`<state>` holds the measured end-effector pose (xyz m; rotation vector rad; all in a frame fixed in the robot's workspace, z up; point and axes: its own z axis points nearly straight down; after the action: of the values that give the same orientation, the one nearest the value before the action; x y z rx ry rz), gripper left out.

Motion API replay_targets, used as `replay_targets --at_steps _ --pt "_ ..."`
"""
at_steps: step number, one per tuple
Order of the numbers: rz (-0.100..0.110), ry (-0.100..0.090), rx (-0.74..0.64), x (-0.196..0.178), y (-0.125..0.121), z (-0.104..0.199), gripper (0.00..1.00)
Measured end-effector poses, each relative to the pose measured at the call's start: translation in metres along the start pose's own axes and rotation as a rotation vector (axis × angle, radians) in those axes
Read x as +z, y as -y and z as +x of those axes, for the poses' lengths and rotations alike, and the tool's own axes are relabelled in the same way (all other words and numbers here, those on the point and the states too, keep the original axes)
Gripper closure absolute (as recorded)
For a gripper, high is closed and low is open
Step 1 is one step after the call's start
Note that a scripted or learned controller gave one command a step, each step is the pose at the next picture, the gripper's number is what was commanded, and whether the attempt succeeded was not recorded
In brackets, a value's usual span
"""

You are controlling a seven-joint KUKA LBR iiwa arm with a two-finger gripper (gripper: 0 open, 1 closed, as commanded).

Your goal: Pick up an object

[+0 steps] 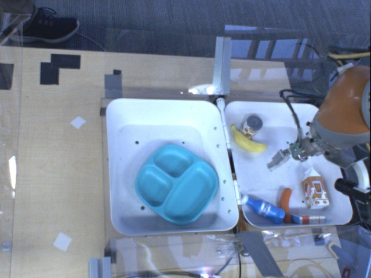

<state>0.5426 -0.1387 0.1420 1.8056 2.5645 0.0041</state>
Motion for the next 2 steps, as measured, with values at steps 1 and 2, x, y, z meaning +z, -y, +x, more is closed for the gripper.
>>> replay_targets --at_steps 1,2 --pt "-0.001 0.000 -0.118 -0.074 -0.002 -0.001 0.00" --pt "-0.002 0.001 -0.513 -0.152 -0.005 0.039 0.00"
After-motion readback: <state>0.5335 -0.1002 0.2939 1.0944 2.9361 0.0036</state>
